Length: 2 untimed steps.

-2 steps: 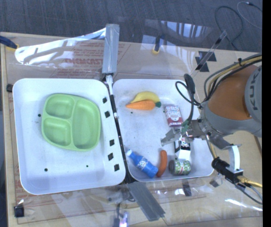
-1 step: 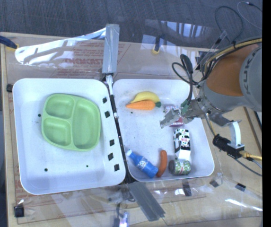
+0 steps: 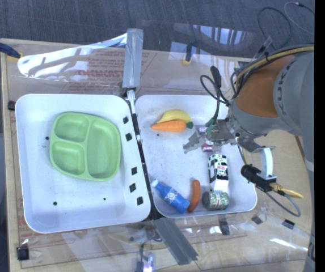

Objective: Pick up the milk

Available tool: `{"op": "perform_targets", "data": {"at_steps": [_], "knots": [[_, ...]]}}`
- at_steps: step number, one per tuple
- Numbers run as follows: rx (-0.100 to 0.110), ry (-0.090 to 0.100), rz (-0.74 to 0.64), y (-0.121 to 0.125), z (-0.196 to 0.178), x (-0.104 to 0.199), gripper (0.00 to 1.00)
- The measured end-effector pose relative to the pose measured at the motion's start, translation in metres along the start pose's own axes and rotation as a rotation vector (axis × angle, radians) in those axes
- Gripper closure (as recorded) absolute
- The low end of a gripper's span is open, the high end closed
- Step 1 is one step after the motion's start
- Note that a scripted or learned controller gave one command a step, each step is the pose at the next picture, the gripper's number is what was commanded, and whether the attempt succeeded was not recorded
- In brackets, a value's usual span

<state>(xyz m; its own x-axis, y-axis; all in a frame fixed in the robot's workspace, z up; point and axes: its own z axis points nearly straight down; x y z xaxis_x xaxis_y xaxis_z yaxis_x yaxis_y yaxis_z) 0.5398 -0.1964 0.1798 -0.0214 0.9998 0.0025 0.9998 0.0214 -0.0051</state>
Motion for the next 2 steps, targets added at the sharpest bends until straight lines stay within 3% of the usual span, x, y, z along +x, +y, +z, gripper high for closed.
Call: {"op": "perform_targets", "data": {"at_steps": [1, 2], "knots": [[-0.001, -0.001, -0.089, -0.046, -0.038, -0.012, 0.00], [-0.006, -0.004, -0.165, -0.059, -0.103, -0.014, 0.00]]}}
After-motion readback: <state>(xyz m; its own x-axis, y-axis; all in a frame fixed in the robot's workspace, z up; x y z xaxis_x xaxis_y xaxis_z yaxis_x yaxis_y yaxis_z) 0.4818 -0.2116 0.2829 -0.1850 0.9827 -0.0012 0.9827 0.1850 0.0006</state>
